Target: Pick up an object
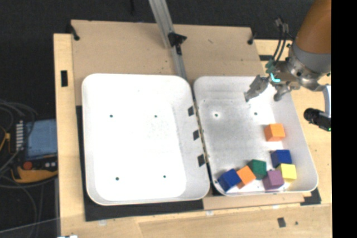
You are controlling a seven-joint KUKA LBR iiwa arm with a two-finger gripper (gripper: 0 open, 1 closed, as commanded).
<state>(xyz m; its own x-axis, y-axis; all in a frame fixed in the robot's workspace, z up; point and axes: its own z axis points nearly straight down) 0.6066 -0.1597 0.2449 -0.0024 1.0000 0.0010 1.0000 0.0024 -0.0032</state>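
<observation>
Nearest the camera, along the 5 to 6 o'clock edge of the right bin (pixel 223 97), lie a blue block (pixel 228 179), an orange block (pixel 245 175), a green block (pixel 258 166), a purple block (pixel 273 179), a yellow block (pixel 288 171) and a second blue block (pixel 281 156). A second orange block (pixel 274 131) sits alone at 3 o'clock. Farther back, at 1 o'clock, the gripper (pixel 266 89) hangs with fingers spread, grasping nothing; the left bin (pixel 134 86) adjoins at 9 o'clock.
</observation>
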